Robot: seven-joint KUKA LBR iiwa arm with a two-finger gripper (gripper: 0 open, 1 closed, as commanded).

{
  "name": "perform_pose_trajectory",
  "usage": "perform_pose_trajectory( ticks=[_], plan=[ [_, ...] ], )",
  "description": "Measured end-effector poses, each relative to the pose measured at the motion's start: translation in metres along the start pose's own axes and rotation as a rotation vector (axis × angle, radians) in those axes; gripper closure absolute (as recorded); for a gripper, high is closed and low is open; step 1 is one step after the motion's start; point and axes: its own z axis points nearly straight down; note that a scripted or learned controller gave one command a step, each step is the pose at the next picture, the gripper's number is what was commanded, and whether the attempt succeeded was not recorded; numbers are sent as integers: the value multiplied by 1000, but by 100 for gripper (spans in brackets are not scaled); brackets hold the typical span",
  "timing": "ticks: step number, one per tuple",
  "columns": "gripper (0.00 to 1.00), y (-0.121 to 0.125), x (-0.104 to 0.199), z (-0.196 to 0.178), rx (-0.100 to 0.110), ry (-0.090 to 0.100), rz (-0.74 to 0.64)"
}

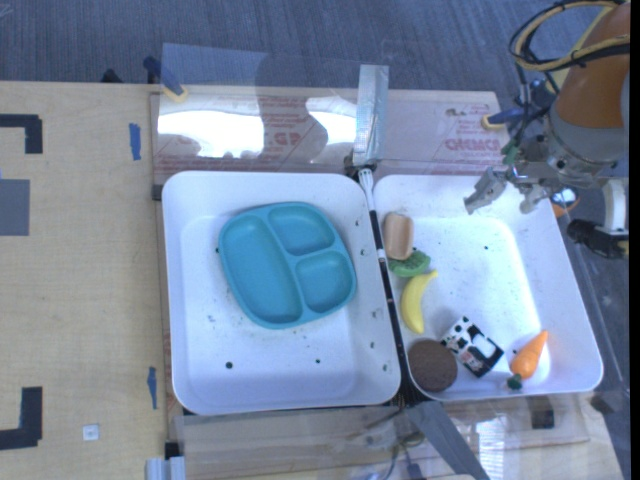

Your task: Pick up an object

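Clearly parted and grasping nothing, the fingers (pixel 507 190) hover at the right bin's (pixel 575 268) twelve o'clock rim, so they should travel toward six o'clock, descend squarely over the lone carrot (pixel 530 353), then close.

Setting: robotics lab test bench.
Evidence, bench: plywood top (pixel 70 298) with black and blue tape marks.
Evidence, bins: two white bins (pixel 190 268), clear taped shield (pixel 260 118) behind.
Evidence, floor: grey carpet (pixel 300 8) far.

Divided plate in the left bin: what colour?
Teal blue divided plate, clearest in the camera view.
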Motion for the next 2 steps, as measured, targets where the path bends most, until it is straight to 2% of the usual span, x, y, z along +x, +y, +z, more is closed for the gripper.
perform_pose_trajectory(
  ticks=[1, 2],
  plan=[
    [0, -65, 41, 85, 10, 2, -37],
    [0, -129, 54, 110, -7, 0, 194]
  ],
)
